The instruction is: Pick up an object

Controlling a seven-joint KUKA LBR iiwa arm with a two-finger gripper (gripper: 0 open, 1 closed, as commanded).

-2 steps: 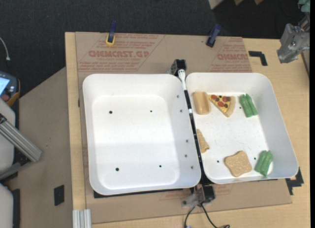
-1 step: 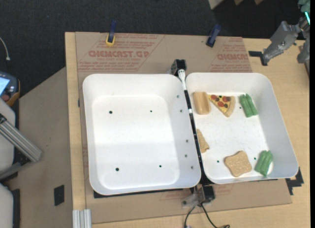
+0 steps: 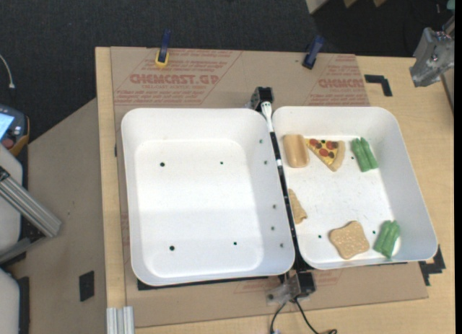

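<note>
The right bin (image 3: 404, 174) holds several toy foods. A tan bread roll (image 3: 294, 150) lies at its far left, with a pizza slice (image 3: 326, 152) and a green vegetable (image 3: 364, 154) to its right. A small tan piece (image 3: 296, 207) rests against the left wall. Near the front lie a toast slice (image 3: 349, 240) and a second green vegetable (image 3: 388, 239). A grey part of the arm with the gripper (image 3: 431, 57) sits at the frame's top right, beyond the right bin's far corner and well away from all the items.
The left bin (image 3: 137, 181) stands beside the right one on a cardboard sheet (image 3: 216, 73). Blue clamps (image 3: 164, 50) (image 3: 313, 51) hold the sheet's far edge. A metal rail (image 3: 29, 206) slants at the left.
</note>
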